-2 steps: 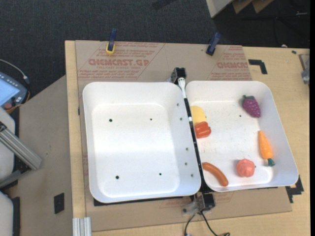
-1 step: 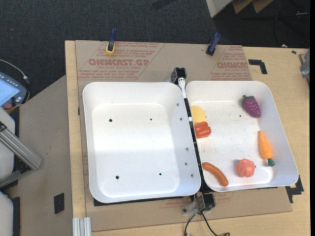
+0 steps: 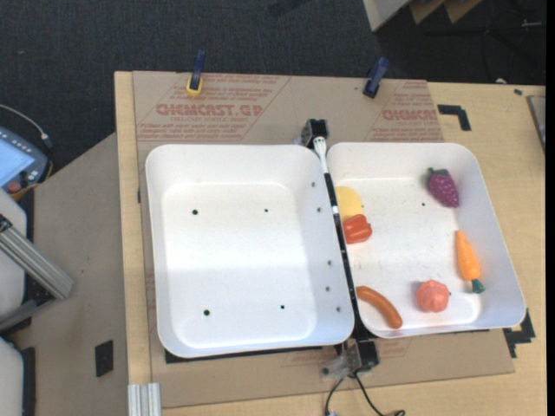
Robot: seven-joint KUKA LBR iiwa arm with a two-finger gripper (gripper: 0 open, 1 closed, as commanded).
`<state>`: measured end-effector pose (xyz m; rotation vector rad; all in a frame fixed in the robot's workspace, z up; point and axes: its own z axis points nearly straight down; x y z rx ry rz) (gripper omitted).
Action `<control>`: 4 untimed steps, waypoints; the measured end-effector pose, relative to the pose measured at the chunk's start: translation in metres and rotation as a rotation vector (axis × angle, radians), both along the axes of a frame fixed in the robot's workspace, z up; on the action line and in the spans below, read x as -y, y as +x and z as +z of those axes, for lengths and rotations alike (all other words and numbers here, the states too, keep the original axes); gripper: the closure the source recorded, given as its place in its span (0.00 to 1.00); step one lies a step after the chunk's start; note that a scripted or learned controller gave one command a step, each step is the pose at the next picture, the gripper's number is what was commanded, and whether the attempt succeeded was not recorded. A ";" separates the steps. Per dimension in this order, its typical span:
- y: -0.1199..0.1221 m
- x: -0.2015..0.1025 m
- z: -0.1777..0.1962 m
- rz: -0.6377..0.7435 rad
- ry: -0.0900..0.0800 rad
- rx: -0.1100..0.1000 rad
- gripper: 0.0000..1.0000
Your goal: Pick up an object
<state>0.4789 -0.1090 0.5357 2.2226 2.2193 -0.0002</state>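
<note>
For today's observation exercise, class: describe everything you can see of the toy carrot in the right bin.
The toy carrot is a small orange cone, smooth like plastic, with a dark green stub at its wide end. It lies flat on the floor of the right bin, near the right wall, running roughly along it, narrow tip toward the far side and green end toward the near side. It touches no other item; the pinkish round toy lies close by, apart from it.

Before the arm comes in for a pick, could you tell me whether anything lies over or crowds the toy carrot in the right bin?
Nothing visible covers the carrot. It lies apart from the pink fruit and the grapes, near the right bin's right wall, which could crowd one finger.
</note>
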 end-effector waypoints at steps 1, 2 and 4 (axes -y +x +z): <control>0.010 0.009 -0.001 0.001 -0.002 0.003 1.00; 0.000 0.022 0.000 0.000 -0.001 0.001 1.00; 0.005 0.036 0.000 0.000 0.000 0.000 1.00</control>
